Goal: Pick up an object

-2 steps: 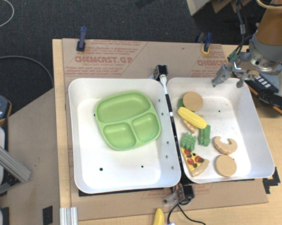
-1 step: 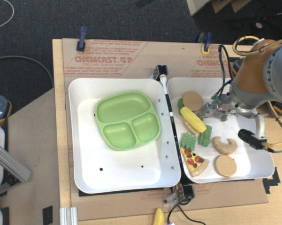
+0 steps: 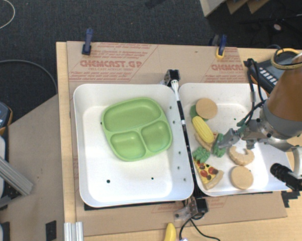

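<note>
Evidently the gripper (image 3: 230,138) works low in the right bin (image 3: 218,90), at centre-right of the frame, among a cluster of toy food. Its tip sits over or against a dark green piece (image 3: 220,145), perhaps toy broccoli, just right of the yellow corn cob (image 3: 203,129). Whether the jaws stand apart or clamped cannot be told from this slanted view, nor whether they grip the green piece or merely touch it.

Judging by looks, these toys are light, rigid plastic, smooth and rather slippery, not fragile. The green piece is lumpy, so a grip across its narrowest part seems best. Nearby lie a round tan disc (image 3: 206,108) above, a pale ring-shaped piece (image 3: 240,156) and a second tan round (image 3: 241,177) below right, and a pizza slice (image 3: 209,173) at lower left. The left bin (image 3: 90,149) holds a green divided plate (image 3: 136,128).
</note>
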Controlling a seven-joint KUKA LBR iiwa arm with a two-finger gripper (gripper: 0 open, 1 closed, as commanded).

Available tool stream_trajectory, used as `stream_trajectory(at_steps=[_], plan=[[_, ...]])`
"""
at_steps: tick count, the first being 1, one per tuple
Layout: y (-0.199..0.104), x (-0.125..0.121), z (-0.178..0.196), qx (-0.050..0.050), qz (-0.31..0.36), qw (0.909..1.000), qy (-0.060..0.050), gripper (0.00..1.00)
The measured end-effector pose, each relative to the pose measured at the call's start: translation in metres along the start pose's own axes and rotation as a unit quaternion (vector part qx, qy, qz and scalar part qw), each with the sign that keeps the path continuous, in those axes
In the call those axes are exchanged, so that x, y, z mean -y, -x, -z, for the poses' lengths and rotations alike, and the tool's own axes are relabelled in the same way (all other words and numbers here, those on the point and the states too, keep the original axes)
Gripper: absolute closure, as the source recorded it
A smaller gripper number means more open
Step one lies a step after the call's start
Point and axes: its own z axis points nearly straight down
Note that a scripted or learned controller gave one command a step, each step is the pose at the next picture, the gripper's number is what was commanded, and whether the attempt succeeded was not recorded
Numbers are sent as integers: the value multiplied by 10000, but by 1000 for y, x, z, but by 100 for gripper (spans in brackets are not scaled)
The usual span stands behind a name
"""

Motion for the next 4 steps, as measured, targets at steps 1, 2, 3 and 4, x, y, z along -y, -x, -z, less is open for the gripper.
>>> stream_trajectory(at_steps=[1, 2, 3, 4], plan=[[-7, -29, -102, 13, 1, 10000, 50, 0], [-5, -120, -81, 36, 17, 10000, 78, 0], [-15, -175, -100, 52, 41, 9999, -84, 0], [-16, -177, -87, 27, -1, 10000, -5, 100]])
